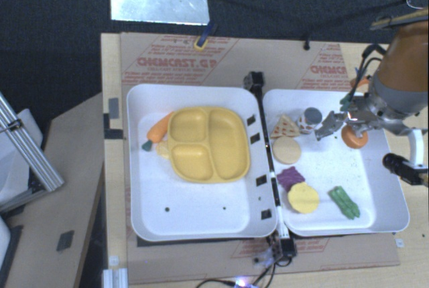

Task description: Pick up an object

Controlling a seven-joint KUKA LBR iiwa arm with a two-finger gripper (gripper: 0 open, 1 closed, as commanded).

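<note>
My gripper (327, 127) hangs over the right bin (392, 203), reaching in from the right below the orange-banded wrist. Just left of its tip stand a small grey-topped cup (310, 118) and a tan waffle wedge (287, 126). A beige round disc (287, 150) lies below them. An orange round piece (354, 138) sits right of the gripper, partly under the arm. Toward the front lie a purple piece (290, 177), a yellow disc (303, 199) and a green vegetable (344, 202). I see nothing held by the gripper.
The left bin (144, 213) holds a yellow divided plate (204, 144) with an orange carrot (158, 128) at its left side. A black-clipped divider (265, 146) separates the bins. A black part (405, 169) juts in at the right rim.
</note>
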